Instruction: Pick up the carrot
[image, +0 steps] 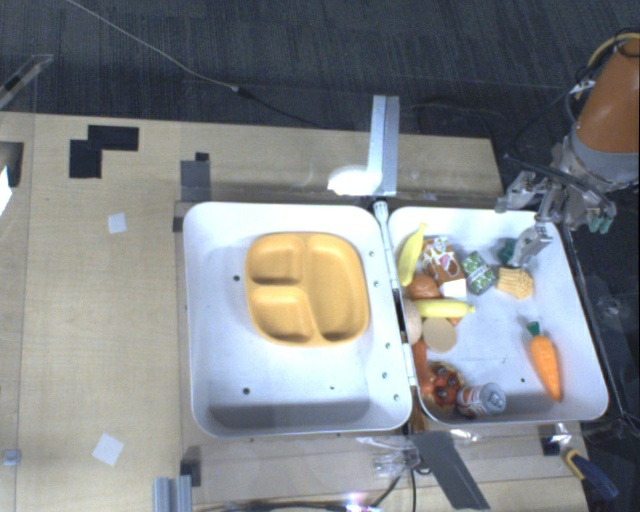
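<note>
Two shallow white bins were seen side by side on a pale wooden bench (90, 330), filling the middle and right of the frame. The left bin (215, 300) held a yellow tray (305, 287) with three compartments, set slightly above the bin's centre.

The right bin (585, 330) held a clutter of small items. The carrot (545, 365) lay at the lower right of that bin, near the right wall, its green top pointing toward the upper left and its orange tip toward the lower right. It lay apart from the other items and nothing was touching it.

Along the left side of the right bin, a banana (409, 254) was seen standing near the divider, with a second yellow piece (445, 309) lying crosswise below it. A small green carton (478, 273) and a pale yellow block (516, 284) lay in the upper middle of the bin. A can (484, 399) was seen at the bottom edge, beside some reddish items.

The arm (610, 110), with its orange band, entered at the upper right corner of the frame. The gripper (535, 238) was held over the upper right part of the right bin, just above the pale yellow block and well apart from the carrot. Whether it was wide or narrow could not be told from this view, and nothing could be made out in its grasp.
</note>
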